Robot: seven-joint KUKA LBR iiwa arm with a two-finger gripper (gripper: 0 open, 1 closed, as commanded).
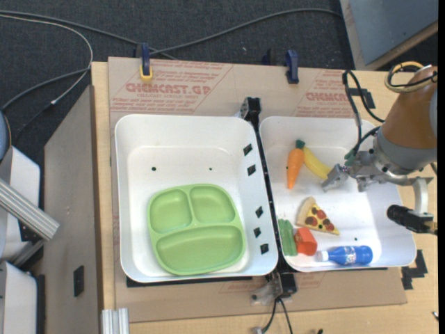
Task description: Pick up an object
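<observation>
The arm is reaching in from the right over the right bin (pixel 389 256), its orange band sitting above the wrist; the hand (pixel 338 175) is hanging low inside that bin, and whether it is clenched or released cannot be told from this angle; nothing is showing between its fingers.

Just to the left of the hand a yellow banana-like toy (pixel 316 163) is lying, its right end near the hand though contact cannot be judged; beside it, further left, a toy carrot (pixel 295 165) is lying with its green top pointing to the far side.

Nearer in the same bin a toy pizza slice (pixel 318 217) is resting; to its near left a red block (pixel 306 241) is sitting just beside a green stick-shaped piece (pixel 286 236) that is lying along the bin's left wall; a blue bottle (pixel 348 256) with a white cap is lying on its side at the near edge.

The left bin (pixel 132 186) is holding a green divided plate (pixel 197 227) in its near half; both bins are sitting on a cardboard sheet on the desk (pixel 69 186).
</observation>
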